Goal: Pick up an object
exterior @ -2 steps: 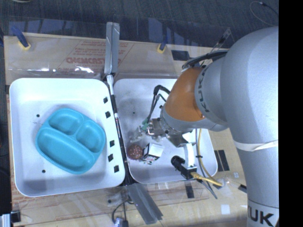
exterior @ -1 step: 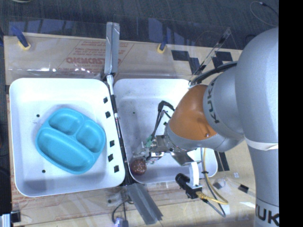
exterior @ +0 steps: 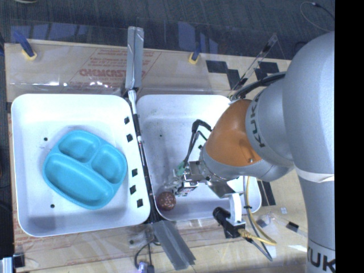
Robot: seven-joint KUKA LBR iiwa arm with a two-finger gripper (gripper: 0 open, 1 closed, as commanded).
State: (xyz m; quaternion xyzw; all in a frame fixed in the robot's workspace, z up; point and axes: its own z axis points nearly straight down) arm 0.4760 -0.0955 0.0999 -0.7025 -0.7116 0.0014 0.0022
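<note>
Brown ball (exterior: 166,201) sits low in the right bin (exterior: 165,118), close to the wall it shares with the left bin (exterior: 28,112), with the gripper (exterior: 183,185) just beside it; I cannot tell how the jaws stand. It looks small, round and light, likely to roll, so a grip across its middle seems best. The bin floor is smooth white plastic, and the wall crowds that side.

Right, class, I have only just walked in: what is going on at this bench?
A grey KUKA arm reaches from the right into the right bin. Its gripper is low near the front left corner, right beside a small brown ball. The ball lies on the bin floor, not lifted. The left bin holds a blue divided tray.
</note>
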